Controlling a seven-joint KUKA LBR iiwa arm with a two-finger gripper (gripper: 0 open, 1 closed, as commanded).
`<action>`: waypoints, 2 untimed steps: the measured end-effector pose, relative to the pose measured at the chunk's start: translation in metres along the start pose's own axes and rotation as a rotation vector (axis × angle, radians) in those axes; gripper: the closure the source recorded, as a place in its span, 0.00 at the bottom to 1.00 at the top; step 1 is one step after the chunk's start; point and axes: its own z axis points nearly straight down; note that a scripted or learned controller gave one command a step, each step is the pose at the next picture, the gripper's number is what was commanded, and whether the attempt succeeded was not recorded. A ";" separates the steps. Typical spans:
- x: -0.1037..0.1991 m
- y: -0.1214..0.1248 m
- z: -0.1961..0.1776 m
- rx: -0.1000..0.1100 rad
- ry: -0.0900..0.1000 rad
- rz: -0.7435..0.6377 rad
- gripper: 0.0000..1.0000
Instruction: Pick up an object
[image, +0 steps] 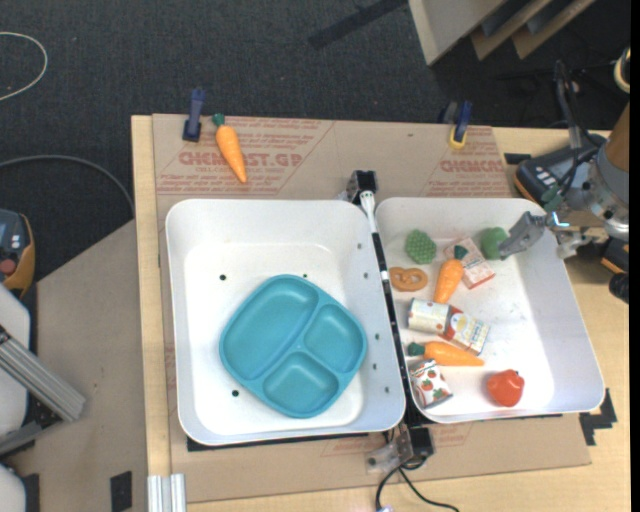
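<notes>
The arm enters the frame at 3 o'clock. Its wrist is a pale grey, rounded housing with a lighter silver collar. A dark blue-grey block with small pale markings sits on it toward 10 o'clock. Thin black cables loop above the block. The gripper is a slim, grey metal piece, angular, with a duller finish.

I see a smooth, matt turquoise plastic divided tray lying in the glossy white plastic left bin. Both bins sit on printed brown cardboard, dull and papery.
</notes>
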 end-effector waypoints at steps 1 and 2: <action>0.000 -0.044 -0.141 -0.017 -0.005 -0.001 0.00; 0.001 -0.043 -0.142 -0.007 -0.004 -0.002 1.00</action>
